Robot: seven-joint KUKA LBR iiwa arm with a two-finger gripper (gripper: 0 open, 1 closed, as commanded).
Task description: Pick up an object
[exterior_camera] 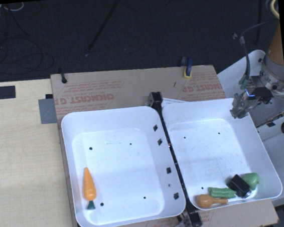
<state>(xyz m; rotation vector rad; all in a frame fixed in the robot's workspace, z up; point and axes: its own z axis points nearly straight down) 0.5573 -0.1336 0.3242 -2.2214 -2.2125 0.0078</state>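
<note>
An orange carrot with a green stub lies in the left bin, near its front left corner. In the right bin, along the front edge, lie an orange pear-like piece, a green pod-shaped toy, a black block and a light green piece, all close together. My gripper hangs at the right bin's far right corner, above the rim, well away from these objects. Nothing shows between its fingers.
Both bins rest on a cardboard sheet over a wooden bench. A black divider clamp sits between the bins at the back. A blue-yellow clip stands at the cardboard's far edge. Cables hang near the arm at right.
</note>
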